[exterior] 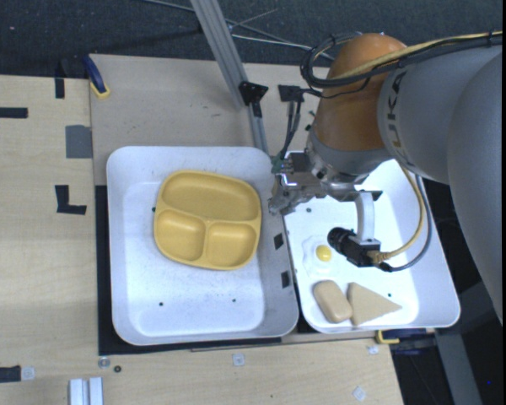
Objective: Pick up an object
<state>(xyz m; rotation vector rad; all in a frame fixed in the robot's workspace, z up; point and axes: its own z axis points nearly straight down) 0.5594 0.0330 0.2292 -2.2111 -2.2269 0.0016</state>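
Observation:
A yellow divided plate (207,218) lies in the left white bin (135,302). In the right white bin (430,302) I see a tan rounded loaf-shaped piece (331,300), a tan wedge (371,303) beside it, and a small yellow ball (323,253). My gripper (280,194) hangs from the orange-banded wrist over the divider between the bins, near the plate's right rim. Its fingers are hidden among the metal parts.
A black fitting with a cable (354,247) sits over the right bin, just right of the yellow ball. A slanted metal pole (228,57) rises behind the bins. The wooden bench (34,251) spreads out to the left.

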